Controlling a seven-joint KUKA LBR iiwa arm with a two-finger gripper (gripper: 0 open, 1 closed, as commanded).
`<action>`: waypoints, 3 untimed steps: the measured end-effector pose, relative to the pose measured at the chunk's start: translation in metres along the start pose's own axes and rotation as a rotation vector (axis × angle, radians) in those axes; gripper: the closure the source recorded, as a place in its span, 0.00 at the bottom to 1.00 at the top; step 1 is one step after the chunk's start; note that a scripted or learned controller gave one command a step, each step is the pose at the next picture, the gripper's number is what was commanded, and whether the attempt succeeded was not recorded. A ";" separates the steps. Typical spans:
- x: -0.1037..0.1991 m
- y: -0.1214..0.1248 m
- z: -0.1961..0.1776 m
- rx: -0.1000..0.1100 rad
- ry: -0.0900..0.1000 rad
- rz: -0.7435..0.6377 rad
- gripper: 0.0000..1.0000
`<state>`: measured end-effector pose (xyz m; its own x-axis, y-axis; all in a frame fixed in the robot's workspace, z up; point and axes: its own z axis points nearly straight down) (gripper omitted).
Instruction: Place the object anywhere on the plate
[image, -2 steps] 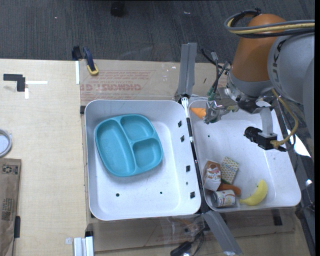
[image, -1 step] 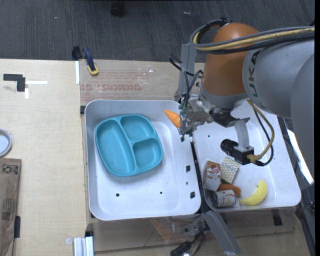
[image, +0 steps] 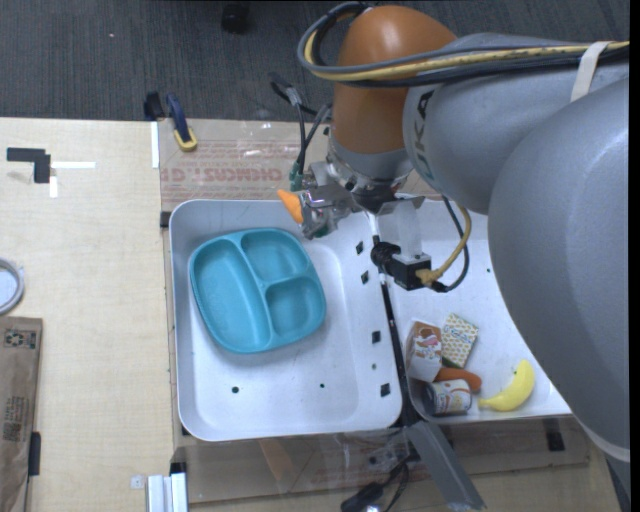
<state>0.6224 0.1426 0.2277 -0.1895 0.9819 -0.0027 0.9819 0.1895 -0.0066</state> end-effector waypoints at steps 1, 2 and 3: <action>-0.028 -0.026 0.017 0.002 0.000 0.029 1.00; -0.027 -0.025 0.017 0.001 0.000 0.029 0.00; -0.029 -0.025 0.012 0.007 -0.002 0.029 1.00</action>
<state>0.6036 0.1091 0.2161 -0.1607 0.9870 -0.0054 0.9869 0.1606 -0.0135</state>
